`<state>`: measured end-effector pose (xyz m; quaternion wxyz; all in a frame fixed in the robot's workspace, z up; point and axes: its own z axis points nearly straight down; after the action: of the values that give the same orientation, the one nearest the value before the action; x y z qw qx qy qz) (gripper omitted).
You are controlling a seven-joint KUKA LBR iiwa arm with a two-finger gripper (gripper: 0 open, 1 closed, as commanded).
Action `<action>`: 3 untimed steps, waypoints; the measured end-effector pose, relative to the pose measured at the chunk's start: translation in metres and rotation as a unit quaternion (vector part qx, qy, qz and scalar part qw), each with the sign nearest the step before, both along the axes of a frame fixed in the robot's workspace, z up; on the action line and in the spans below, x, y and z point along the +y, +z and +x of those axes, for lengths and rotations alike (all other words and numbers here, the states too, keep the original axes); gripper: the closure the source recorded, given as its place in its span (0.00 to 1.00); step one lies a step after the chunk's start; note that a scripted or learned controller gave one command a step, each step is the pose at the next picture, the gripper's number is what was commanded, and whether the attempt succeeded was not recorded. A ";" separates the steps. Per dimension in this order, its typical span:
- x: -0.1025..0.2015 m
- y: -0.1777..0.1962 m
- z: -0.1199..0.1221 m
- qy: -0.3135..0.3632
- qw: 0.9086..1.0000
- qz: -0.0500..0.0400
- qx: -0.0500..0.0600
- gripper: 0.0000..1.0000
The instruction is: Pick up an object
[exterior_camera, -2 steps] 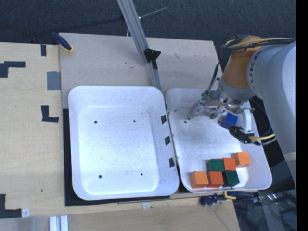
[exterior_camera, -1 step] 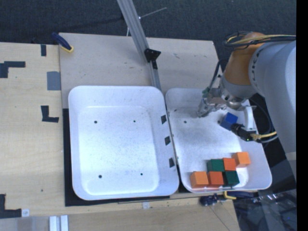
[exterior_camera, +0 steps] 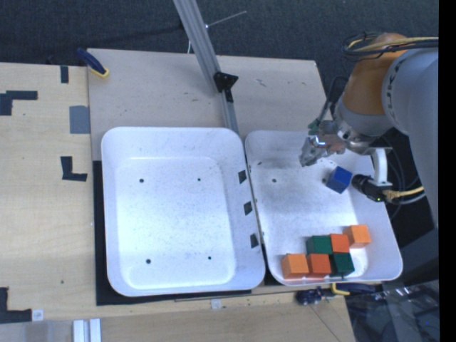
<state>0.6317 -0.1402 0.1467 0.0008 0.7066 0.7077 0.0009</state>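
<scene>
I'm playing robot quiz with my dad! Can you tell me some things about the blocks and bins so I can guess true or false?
1. The blue block lies in the right bin. True.
2. The pincer is over the left bin. False: it is over the right bin.
3. Orange blocks and green blocks sit together at the right bin's near end. True.
4. The blue block sits stacked on the orange ones. False: it lies apart, near the pincer.

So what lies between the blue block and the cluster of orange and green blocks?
Bare white bin floor, in the camera view, between the blue block and the cluster.
</scene>
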 end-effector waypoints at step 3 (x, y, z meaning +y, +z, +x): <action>0.056 0.098 0.003 0.002 1.000 0.000 0.002 1.00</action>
<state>0.6343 -0.0846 0.2448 -0.0007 0.7049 0.7093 0.0000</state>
